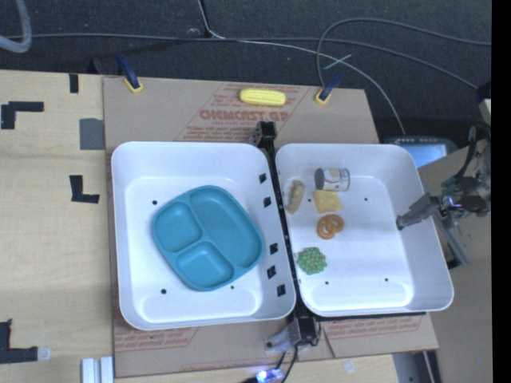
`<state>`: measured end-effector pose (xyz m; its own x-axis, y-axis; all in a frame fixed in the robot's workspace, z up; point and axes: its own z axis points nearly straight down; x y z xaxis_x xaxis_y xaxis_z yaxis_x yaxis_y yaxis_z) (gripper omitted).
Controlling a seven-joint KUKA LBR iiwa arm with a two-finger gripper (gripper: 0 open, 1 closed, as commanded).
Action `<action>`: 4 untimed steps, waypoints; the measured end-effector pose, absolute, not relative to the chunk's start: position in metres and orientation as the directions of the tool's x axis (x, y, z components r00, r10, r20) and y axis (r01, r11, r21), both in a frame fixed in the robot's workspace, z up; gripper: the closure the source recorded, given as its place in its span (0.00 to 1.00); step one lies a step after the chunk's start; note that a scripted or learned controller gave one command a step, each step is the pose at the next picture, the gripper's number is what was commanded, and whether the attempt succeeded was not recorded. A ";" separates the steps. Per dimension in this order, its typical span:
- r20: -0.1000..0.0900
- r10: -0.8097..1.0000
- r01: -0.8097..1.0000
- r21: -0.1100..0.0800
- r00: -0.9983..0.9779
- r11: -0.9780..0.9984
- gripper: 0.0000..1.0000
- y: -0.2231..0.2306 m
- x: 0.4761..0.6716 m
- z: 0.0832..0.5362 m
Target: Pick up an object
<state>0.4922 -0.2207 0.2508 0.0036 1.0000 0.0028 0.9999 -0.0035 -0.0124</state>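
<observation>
Five small items cluster at 9 o'clock of right white bin: silver tin can, yellow block, tan oblong piece, brown pretzel-like ring, green bumpy ball. Grey gripper hovers at 3 o'clock rim, nothing visibly held, likely lining up approach. Blue sectioned plastic tray fills left bin.

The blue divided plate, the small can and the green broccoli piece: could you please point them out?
blue divided plate (207,236), camera view, centre ridge.
small can (333,179), camera view, its side.
green broccoli piece (310,260), camera view, its top.
</observation>
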 end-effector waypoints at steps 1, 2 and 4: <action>0.000 1.000 1.000 -0.001 0.000 0.000 0.00 -0.220 0.495 0.257; 0.002 1.000 1.000 -0.007 0.000 0.000 0.00 -0.216 0.491 0.193; 0.001 1.000 1.000 -0.006 0.000 0.000 0.00 -0.219 0.494 0.097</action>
